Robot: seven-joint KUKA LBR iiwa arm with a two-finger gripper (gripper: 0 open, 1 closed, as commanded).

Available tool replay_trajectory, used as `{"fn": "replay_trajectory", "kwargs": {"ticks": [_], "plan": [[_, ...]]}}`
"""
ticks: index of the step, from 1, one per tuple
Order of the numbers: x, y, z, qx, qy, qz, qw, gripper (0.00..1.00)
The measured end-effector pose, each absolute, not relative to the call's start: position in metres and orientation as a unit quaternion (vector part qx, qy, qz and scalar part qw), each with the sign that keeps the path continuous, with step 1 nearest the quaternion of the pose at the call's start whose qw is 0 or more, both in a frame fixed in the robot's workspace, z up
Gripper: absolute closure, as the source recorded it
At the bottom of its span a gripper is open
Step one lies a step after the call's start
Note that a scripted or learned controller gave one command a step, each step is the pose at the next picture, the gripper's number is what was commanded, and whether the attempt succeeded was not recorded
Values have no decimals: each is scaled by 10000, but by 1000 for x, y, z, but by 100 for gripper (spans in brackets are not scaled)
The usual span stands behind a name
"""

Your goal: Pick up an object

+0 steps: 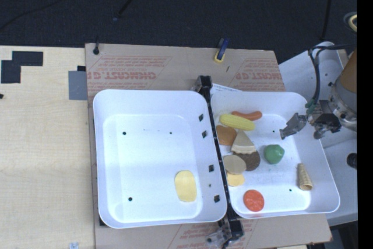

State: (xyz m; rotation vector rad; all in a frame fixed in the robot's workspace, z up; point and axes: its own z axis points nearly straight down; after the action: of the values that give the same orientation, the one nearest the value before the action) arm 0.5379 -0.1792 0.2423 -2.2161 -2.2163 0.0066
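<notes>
Camera view has the hand (304,125) hanging over the right side of the right bin (291,202), coming in from the right edge. Fingers look spread apart with nothing between them, so it's open and carrying nothing.

Closest target is probably the green ball (274,153), sitting just below-left of the hand and a bit apart from the rest. My guess is that's also the riskiest pick: it's round, so if the fingers come down off-center it'll likely squirt sideways and roll.

Further left it gets crowded. The yellow corn (236,122) lies against an orange sausage-looking thing (247,115), and there's a pile of brownish wedges and discs (240,151) touching each other below that. Going in there could mean pinching two things or just shoving the heap.

The cone (304,176) lies close to the bin's right wall, so a finger might hit the wall. The orange-red round piece (253,200) near the front edge and the yellow piece (186,186) alone in the left bin (111,125) look like easier pickings.
</notes>
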Motion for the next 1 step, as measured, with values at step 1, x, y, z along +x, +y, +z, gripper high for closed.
{"fn": "replay_trajectory", "kwargs": {"ticks": [1], "plan": [[519, -116, 406, -7049, -7093, -31, -39, 0]]}}
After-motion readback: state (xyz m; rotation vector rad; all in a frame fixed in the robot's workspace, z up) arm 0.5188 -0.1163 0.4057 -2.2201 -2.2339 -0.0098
